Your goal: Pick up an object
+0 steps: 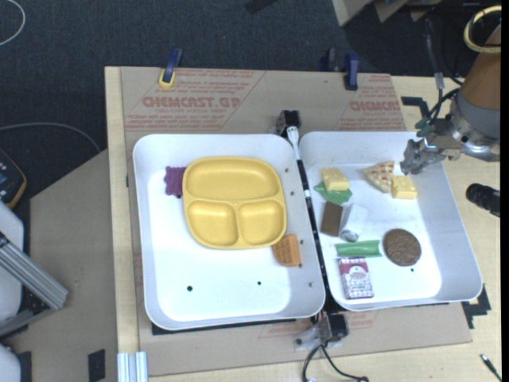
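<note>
Hovering at the right bin's [461, 245] upper right, your gripper [415, 159] sits beside the cheese wedge [403, 187]; grip state unclear.

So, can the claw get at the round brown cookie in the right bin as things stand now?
Probably yes. The round brown cookie lies flat with bare bin floor around it, nothing on top. The claw hangs above the same right bin, near the yellow block.

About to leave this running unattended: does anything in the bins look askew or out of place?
Mostly tidy. The yellow tray sits on a purple thing, hiding part of it, and the waffle lies against the tray's corner. The hand is beside the cheese.
</note>
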{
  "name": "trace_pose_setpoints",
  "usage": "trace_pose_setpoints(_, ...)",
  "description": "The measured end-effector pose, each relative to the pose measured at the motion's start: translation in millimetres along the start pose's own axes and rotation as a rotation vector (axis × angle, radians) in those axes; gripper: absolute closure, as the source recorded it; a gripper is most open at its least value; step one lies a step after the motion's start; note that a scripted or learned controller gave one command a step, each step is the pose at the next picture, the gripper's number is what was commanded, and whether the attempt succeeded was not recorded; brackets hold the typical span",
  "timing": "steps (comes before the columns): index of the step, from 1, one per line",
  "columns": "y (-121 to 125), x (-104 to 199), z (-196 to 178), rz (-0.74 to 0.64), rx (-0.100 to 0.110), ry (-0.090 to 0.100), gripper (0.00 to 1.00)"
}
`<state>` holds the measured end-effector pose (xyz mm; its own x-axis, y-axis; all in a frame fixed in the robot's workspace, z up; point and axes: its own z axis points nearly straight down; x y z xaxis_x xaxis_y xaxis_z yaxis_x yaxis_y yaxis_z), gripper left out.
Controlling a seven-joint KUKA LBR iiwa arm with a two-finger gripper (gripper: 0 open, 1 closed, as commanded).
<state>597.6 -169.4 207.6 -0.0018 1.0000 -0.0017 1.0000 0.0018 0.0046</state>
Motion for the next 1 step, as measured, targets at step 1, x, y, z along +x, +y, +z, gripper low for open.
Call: trace_pose_setpoints(1, 1.1, 0.0, -18.6, 0.0, 0.0, 0.0, 1.0)
